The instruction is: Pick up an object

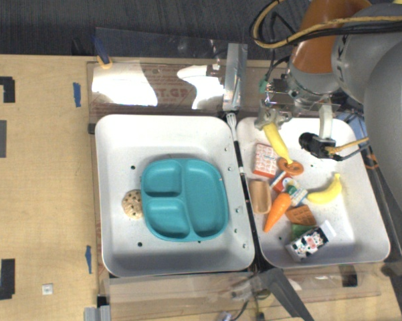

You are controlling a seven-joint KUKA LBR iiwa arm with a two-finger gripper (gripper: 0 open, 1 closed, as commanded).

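Observation:
My gripper [273,118] hangs over the far left corner of the right bin [361,243]. Directly under it lies a long yellow banana-like piece [277,146], its upper end right at the gripper; a grip on it cannot be made out. Beside that piece are a red and white packet [265,159] and an orange ring [293,168]. Nearer the front lie a tan bun [259,196], a carrot [277,210], a curved yellow banana [326,191], a brown piece [299,215] and a black and white carton [310,241].
The left bin [114,146] holds a teal divided plate [185,198] with a cookie [132,204] at its left side. A raised divider [237,172] separates the two bins. The arm's grey body and cables crowd the upper right.

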